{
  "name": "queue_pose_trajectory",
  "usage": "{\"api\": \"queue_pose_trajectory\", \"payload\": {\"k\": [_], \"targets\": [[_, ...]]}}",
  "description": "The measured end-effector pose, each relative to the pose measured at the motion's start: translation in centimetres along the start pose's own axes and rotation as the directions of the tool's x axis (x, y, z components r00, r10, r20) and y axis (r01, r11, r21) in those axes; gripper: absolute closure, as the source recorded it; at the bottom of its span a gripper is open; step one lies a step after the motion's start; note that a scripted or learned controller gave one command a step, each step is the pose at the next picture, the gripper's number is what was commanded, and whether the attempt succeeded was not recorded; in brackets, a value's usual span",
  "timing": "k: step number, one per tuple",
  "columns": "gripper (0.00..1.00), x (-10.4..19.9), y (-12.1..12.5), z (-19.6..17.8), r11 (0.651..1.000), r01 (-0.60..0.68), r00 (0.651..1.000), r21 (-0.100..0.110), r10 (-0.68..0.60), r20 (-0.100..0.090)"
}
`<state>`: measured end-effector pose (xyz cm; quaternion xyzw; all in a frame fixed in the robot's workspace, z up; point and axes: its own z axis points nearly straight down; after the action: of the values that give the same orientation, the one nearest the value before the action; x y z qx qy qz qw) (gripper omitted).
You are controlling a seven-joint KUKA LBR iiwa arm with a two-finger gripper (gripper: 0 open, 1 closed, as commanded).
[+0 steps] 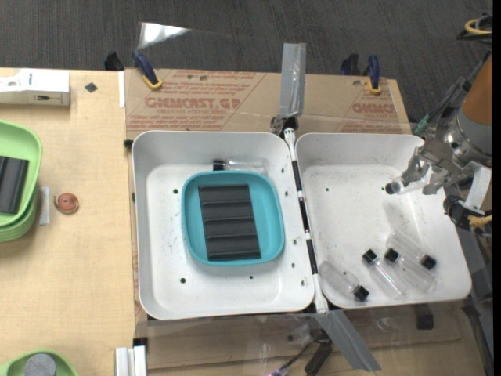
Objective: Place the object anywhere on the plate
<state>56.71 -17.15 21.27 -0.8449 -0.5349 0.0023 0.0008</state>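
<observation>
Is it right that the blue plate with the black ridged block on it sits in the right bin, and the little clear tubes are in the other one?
Not quite. The camera view shows the blue plate with the black block in the left bin. The clear tubes lie in the right bin.

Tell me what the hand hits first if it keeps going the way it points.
The hand points left and down over the right bin. It would probably meet that bin's bare white floor first; depth is unclear.

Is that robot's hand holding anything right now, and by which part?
Nothing shows between the fingers of the hand; it hovers above the right bin, apart from the clear vials.
</observation>
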Motion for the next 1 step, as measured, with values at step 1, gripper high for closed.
{"api": "queue_pose_trajectory", "payload": {"k": [1], "targets": [[0.00, -0.01, 0.01, -0.01, 1.000, -0.001, 1.000, 0.000, 0.001, 0.000]]}}
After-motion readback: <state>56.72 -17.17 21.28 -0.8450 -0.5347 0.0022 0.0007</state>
